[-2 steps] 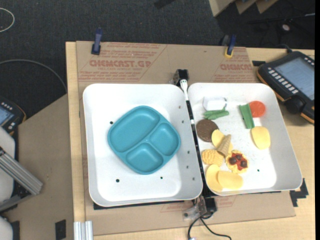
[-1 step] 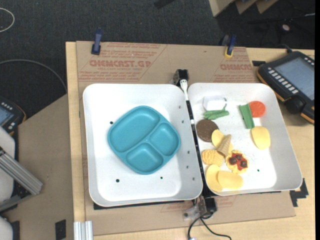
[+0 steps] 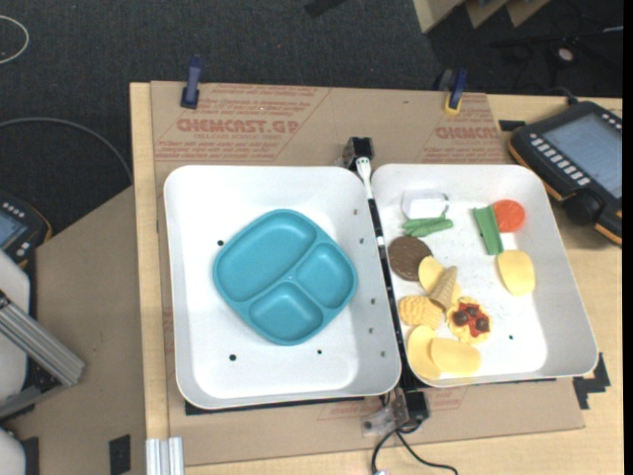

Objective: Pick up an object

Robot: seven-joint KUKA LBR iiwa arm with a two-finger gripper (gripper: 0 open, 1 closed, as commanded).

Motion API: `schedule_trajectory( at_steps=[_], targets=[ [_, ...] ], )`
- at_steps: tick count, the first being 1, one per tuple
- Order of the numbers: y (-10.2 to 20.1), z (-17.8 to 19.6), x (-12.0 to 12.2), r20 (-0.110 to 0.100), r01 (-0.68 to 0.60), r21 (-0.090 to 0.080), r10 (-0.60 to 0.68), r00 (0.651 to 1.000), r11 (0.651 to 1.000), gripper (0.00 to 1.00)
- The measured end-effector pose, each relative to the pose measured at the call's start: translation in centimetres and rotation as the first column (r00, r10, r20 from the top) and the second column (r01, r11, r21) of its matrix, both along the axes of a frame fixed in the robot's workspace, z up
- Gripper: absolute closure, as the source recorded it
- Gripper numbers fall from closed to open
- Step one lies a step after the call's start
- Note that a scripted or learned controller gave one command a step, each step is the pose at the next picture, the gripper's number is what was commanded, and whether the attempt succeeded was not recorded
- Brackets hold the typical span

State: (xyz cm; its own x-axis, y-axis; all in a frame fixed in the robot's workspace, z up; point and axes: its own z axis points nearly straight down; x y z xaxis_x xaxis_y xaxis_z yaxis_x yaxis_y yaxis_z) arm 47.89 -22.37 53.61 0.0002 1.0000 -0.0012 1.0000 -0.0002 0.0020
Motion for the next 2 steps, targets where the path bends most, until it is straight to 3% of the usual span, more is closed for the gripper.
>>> schedule_trajectory(
  at_steps=[1,2],
  targets=[
    [0.0,-6.1,0.0,-0.007,0.001,0.003,-0.001,1.0,1.0,1.0],
    [0.0,-2.0,0.1,0.006,-0.001,-0.003,0.001,1.0,1.0,1.0]
  ],
)
